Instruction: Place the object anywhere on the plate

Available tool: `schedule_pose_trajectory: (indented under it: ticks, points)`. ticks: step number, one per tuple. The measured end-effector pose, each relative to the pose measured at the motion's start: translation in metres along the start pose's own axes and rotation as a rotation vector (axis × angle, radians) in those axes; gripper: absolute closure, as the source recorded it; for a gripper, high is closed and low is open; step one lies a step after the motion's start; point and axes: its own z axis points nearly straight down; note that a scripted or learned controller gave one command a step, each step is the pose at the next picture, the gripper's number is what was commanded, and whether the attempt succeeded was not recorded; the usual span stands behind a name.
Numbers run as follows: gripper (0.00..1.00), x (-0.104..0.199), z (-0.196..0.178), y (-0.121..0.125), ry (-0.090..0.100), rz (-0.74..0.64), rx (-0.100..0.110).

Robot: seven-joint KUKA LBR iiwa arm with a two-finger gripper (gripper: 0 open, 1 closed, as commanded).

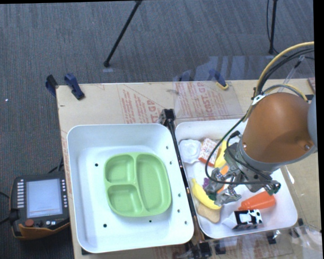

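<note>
You are looking down on the bench, with two white bins side by side on it. The left bin, at the frame's centre-left, holds the green divided plate, lying flat with nothing on it. The right bin, at lower right, is partly covered by the arm, which reaches in from the right with its orange band uppermost. Your pincer sits low over the clutter in that bin; whether it is apart or together cannot be told. Just beside it lies a yellow banana; an orange carrot and a black-and-white block lie to its lower right, well apart from the plate.
</note>
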Motion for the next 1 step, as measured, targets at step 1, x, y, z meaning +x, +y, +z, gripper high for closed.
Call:
schedule_pose_trajectory:
  ticks: [1]
  points:
    - [1.00,-0.0659,0.0017,0.0468,-0.001,-0.044,-0.003]
